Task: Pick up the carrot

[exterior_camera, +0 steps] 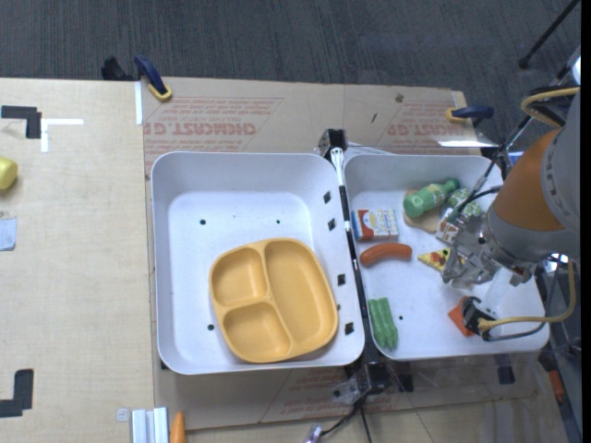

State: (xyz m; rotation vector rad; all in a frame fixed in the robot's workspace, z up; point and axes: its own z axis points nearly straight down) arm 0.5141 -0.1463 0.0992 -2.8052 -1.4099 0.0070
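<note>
Pincer (459,268) low in right white bin (406,335), grip state unclear. Orange carrot (385,253) lies left of it, apart, beside small red-white carton (376,222).

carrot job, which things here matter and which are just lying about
Belongs to the job:
carrot
end effector
right bin

Just lying about:
sausage
green bottle
small carton
green vegetable
yellow divided plate
left bin

Dark grey carpet-like floor (277,21) — perhaps ribbed — borders a pale wooden bench (69,275) topped with cardboard (268,118).
</note>
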